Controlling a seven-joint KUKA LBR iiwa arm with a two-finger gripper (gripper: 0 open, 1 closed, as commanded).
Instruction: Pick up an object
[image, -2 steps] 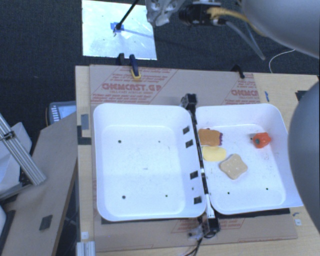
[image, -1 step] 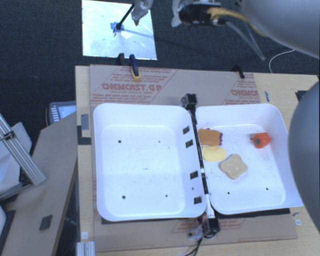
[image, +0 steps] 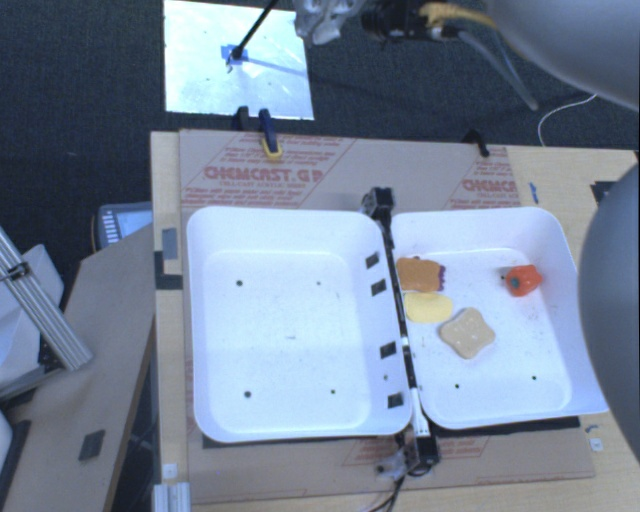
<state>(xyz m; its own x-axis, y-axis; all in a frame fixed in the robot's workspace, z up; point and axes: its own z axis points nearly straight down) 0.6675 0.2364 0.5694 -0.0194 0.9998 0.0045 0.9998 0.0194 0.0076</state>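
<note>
The right bin (image: 560, 250) holds several small food-like toys. An orange-brown slab with a purple edge (image: 420, 274) lies by the bin's left wall. Just below it is a flat yellow piece (image: 428, 308), and a tan toast-shaped piece (image: 467, 333) sits a little lower and to the right. A red-orange pepper-like toy (image: 521, 280) rests toward the right side. My gripper (image: 322, 18) is high at the top edge of the view, far behind both bins and well away from every toy.
The left bin (image: 200, 300) stands beside the right one, joined by a black clipped divider (image: 390, 310). A large blurred grey arm link (image: 612, 300) overhangs the right bin's right edge. A shiny sheet (image: 238, 60) lies on the dark floor behind the bench.
</note>
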